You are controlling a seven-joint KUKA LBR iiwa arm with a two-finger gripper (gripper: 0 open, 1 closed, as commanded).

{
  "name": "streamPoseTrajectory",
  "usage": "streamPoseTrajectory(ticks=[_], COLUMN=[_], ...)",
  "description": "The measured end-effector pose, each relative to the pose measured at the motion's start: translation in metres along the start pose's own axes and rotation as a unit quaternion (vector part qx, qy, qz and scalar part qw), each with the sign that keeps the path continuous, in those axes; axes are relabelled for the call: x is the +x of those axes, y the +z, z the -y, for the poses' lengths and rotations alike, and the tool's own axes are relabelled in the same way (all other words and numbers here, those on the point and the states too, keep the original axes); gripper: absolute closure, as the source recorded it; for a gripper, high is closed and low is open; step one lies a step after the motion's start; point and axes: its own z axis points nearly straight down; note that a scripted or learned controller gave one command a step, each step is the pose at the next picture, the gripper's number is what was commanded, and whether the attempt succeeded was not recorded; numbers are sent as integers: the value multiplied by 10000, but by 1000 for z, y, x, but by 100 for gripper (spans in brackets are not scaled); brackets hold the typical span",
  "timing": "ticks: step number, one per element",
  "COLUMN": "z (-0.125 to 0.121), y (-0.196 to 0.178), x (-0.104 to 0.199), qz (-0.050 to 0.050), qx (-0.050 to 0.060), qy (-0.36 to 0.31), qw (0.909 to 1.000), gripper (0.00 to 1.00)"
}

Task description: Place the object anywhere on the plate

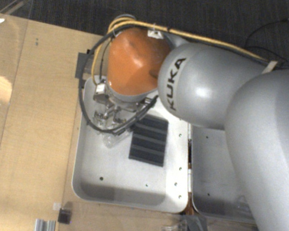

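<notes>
I hover the arm's gripper (108, 118) low over the left white bin (120, 193), beside a black ribbed block (149, 139).

I cannot tell what state the pincer is in; a pale, glassy shape under it may be the object; I see no plate; the risk I judge: the arm's bulk hides much of both bins, so a miss or a bump against the block could pass unnoticed.

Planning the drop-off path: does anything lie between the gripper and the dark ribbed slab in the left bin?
Nothing visible does. The gripper hangs just left of the dark ribbed slab, with white floor of the left bin between them. The wrist hides what lies beneath it.
</notes>
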Motion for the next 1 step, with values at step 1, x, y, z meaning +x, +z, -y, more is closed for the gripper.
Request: streamPoseTrajectory(ticks=[1], z=[-39], y=[-38], x=[6], qz=[-6], qx=[-13], qy=[-1033], qw=[9946], gripper=[100])
